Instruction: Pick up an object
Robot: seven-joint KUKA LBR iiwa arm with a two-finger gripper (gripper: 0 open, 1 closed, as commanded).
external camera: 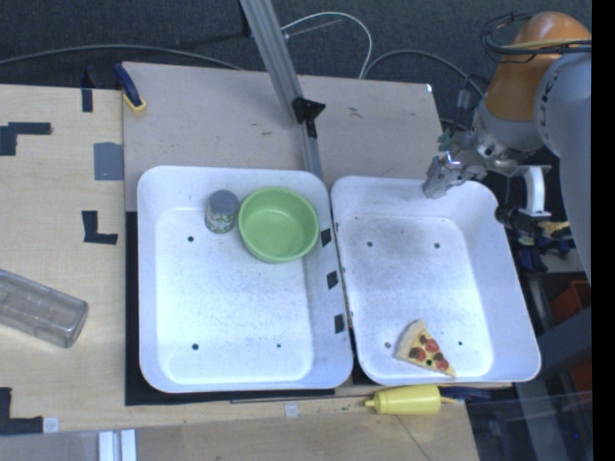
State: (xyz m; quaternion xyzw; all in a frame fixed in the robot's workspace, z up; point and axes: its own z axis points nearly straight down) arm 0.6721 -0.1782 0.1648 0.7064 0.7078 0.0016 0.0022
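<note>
A toy pizza slice (423, 347) lies in the near right corner of the right bin (384, 198). In the left bin (173, 353) a green bowl (279, 224) sits at the far right, with a small grey can (222, 210) just left of it. My gripper (441, 182) hangs over the far rim of the right bin, well away from the pizza slice, with nothing visible between its fingers.
A yellow mustard bottle (407, 400) lies on the bench just in front of the right bin. A clear plastic container (36, 309) rests on the table at the left. A metal pole (279, 60) slants up behind the bins.
</note>
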